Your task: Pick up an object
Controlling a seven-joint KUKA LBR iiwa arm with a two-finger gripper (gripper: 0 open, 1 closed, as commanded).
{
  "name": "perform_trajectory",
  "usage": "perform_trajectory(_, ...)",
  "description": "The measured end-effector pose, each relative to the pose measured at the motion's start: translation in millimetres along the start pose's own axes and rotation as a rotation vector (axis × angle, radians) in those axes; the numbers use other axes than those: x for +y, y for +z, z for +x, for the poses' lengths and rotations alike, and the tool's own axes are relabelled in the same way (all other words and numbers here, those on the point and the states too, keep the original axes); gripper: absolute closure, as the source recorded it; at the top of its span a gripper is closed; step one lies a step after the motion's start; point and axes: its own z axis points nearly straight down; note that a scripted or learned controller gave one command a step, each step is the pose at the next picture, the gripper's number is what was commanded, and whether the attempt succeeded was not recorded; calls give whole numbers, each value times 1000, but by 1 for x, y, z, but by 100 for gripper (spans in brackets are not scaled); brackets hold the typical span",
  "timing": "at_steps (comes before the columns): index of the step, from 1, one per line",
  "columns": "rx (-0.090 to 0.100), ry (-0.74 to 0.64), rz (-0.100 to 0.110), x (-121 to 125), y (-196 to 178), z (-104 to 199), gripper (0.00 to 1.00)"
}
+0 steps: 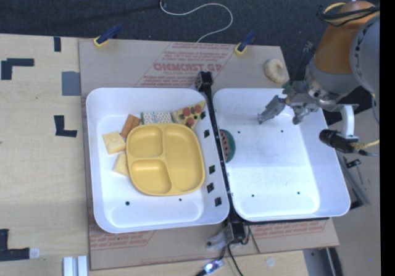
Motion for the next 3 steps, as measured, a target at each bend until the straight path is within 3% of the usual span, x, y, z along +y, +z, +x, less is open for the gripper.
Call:
perform_trajectory(1, -2, -3, -15, 3, -9, 0, 0)
perform_trajectory(3, -3, -4, -12, 9, 102, 9, 0)
